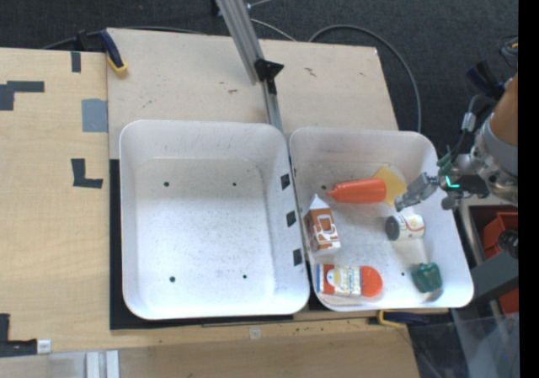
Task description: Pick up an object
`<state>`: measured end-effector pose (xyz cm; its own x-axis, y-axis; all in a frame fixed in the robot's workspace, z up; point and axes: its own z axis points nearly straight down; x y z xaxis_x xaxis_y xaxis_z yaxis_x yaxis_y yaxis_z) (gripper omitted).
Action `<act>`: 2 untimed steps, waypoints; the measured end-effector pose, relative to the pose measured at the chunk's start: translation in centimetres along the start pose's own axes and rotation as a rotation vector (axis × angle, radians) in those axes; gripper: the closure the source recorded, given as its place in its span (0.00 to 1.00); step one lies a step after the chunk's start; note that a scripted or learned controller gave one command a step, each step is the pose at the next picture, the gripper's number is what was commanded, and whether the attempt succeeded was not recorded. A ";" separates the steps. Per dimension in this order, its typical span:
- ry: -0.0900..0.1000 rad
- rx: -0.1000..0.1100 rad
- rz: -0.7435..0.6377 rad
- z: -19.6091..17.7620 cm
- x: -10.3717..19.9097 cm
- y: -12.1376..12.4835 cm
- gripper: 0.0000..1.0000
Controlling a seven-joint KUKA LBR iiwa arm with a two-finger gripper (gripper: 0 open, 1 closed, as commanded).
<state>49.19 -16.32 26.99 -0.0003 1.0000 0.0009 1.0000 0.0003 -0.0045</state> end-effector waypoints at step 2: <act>0.001 0.003 0.000 6.1 -0.2 -0.3 0.00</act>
<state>48.81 -16.54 20.86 -0.0003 1.0000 0.0016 1.0000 0.0003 -0.0079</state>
